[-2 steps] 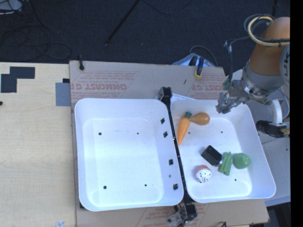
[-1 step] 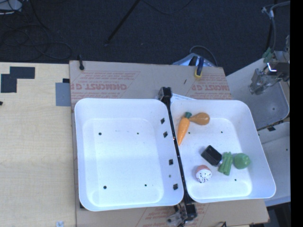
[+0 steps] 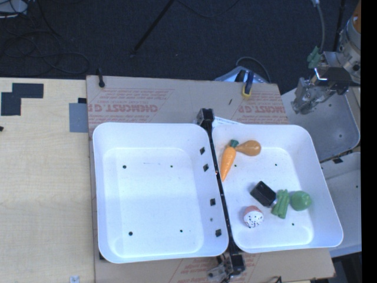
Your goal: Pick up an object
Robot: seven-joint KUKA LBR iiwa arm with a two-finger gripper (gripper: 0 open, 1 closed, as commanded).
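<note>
Grey arm sits at the upper right of the frame, well above and outside the bins, wrist near the right edge. Gripper [image 3: 306, 99] hangs off it, pointing down-left over the grey surface beside the bench, apart from every object. Gripper is small and cluttered here, so its opening cannot be told.

White right bin [image 3: 321, 175] in the lower right of the frame holds all the objects. Orange carrot [image 3: 227, 161] with a green stem end lies tilted near the bin's left wall, upper part of the bin. Just beside it, up and right, lies an orange-brown oval piece [image 3: 250, 148], touching or nearly touching the carrot top. Lower down, a black block [image 3: 263, 193] lies tilted near the bin's middle. Green toy [image 3: 291, 202] sits right of the block, a ribbed strip plus a rounded lump, touching the block or very close. White ball with dark dots and a reddish top [image 3: 253, 217] rests below-left of the block, near it.

White left bin [image 3: 100, 158] fills the lower centre-left. Both bins rest on brown cardboard [image 3: 147, 102] with red print.
</note>
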